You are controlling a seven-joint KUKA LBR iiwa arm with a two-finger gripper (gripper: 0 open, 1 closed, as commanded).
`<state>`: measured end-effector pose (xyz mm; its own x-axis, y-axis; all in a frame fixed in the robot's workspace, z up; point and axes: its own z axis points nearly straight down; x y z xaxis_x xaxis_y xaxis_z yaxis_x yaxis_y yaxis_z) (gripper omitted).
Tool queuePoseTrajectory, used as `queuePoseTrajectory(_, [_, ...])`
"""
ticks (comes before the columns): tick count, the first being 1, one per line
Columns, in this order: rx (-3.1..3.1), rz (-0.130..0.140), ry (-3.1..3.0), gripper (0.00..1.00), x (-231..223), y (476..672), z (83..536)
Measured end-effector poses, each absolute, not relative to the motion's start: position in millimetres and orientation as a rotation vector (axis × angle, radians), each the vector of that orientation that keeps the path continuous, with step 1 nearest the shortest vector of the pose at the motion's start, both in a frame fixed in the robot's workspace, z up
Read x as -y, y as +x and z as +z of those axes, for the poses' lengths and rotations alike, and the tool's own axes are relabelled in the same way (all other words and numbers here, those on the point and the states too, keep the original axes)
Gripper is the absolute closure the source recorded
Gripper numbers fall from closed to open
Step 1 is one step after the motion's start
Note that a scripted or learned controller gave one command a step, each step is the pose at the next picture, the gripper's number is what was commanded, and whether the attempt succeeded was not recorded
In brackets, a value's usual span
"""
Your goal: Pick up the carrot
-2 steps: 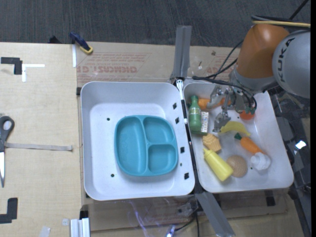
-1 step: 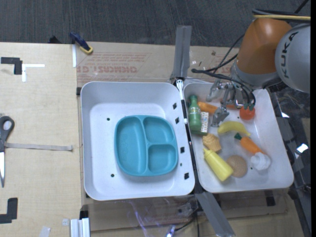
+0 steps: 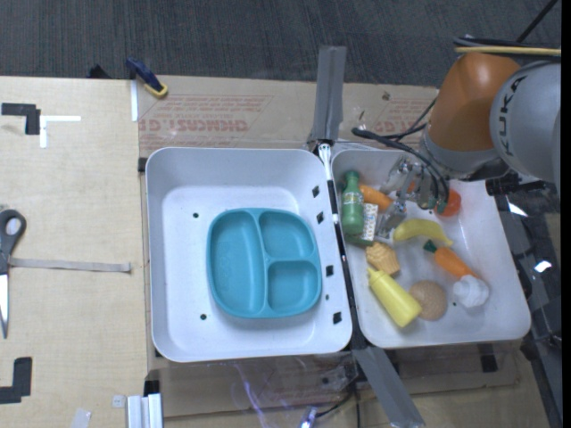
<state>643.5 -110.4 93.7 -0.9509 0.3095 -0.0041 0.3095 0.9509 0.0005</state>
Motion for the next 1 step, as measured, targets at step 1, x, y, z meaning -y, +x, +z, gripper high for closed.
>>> queuePoseTrajectory(1, [-3.042,-0.010,0.721,0.00,103.4,651.3,97.0])
